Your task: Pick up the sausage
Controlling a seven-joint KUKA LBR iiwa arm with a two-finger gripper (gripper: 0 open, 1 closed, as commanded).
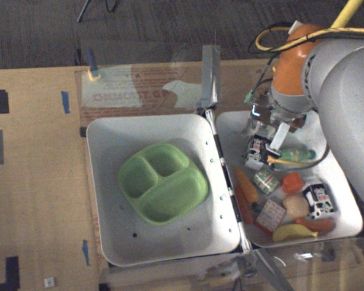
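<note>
The sausage [318,225], a short reddish-brown piece, lies at the near right of the right bin [347,181], with a yellow banana [293,232] against its left end. My gripper [269,145] hangs low over the far left part of that bin, well away from the sausage, which sits toward the bin's near right corner. A small black-and-white item [256,151] sits right at the gripper's left side, and a green and yellow bottle [295,157] lies just to its right. Nothing can be seen held in the gripper.
The right bin also holds an orange carrot [246,185], a small green jar [265,181], a red piece [292,182], a tan bun [295,205], a pink card [271,215] and a second black-and-white item [319,201]. A green divided plate [163,183] lies in the left bin [108,146].
</note>
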